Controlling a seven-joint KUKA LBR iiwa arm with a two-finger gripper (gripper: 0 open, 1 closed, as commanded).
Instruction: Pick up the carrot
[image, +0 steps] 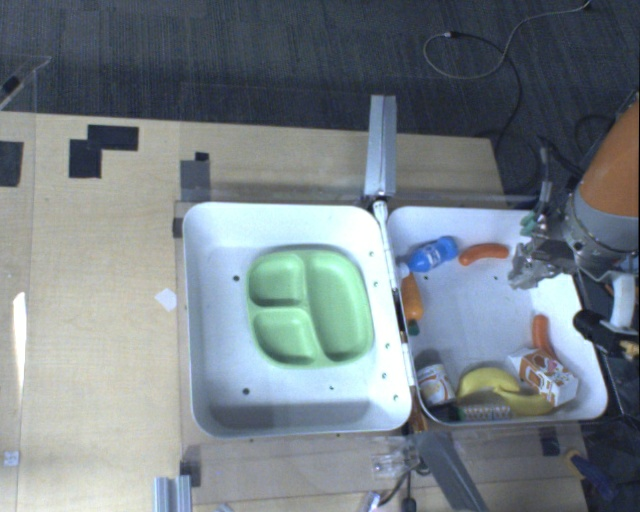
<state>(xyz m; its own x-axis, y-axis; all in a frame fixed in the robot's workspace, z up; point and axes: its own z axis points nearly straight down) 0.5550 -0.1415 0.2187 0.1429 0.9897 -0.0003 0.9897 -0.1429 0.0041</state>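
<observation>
The carrot is an orange stick with a dark green end. It lies along the left wall of the right bin, pointing toward the front. My gripper hangs over the right bin's far right part, well to the right of the carrot and apart from it. Just left of the gripper lies a red-orange curved piece. Nothing shows in the gripper's grasp.
The right bin also holds a blue bottle, a small orange-red piece, a banana, a small carton and a can. In the left bin sits a green divided plate.
</observation>
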